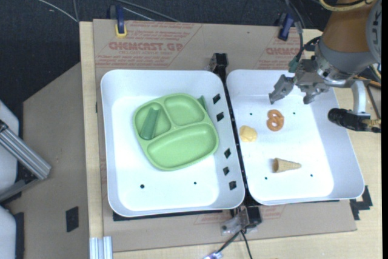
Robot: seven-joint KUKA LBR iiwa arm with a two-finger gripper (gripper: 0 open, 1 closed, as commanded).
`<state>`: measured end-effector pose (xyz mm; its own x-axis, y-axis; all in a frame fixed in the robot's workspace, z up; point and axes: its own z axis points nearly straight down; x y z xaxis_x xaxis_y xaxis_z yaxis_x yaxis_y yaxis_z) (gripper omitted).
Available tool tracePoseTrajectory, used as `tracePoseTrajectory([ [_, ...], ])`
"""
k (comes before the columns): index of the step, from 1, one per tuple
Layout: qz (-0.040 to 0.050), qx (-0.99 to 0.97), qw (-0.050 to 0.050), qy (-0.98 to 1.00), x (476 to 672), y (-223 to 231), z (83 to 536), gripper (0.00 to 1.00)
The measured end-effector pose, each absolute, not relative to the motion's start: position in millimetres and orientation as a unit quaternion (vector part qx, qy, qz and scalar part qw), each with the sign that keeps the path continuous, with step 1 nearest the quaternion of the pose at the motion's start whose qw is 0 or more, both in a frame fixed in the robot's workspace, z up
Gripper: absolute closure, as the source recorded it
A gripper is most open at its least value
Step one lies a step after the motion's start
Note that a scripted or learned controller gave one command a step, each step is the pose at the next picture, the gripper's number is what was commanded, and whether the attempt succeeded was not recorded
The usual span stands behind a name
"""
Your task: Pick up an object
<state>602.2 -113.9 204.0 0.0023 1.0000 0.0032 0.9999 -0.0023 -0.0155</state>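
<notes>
target: pretzel [275,121] in right bin [339,173], upper middle | gripper [296,93] just above it, jaws spread open, holding nothing | neighbours: yellow piece [248,133], cone [285,165] apart | risk: the pretzel is flat, jaws may slide over it and close empty

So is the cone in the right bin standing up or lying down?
Lying down: the cone rests on its side on the right bin floor, tip pointing toward the left bin.

A divided plate [177,141] lies in the left bin [115,130]; three small items [275,120] in the right bin [330,154].
</notes>
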Motion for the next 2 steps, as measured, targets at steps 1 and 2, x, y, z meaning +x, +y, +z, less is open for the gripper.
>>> tracePoseTrajectory([
  [1,0.0001,-0.707,0.001,-0.707,605.1,-114,212,0.00],
  [2,0.0021,-0.707,0.003,-0.707,608.7,-116,150,0.00],
])
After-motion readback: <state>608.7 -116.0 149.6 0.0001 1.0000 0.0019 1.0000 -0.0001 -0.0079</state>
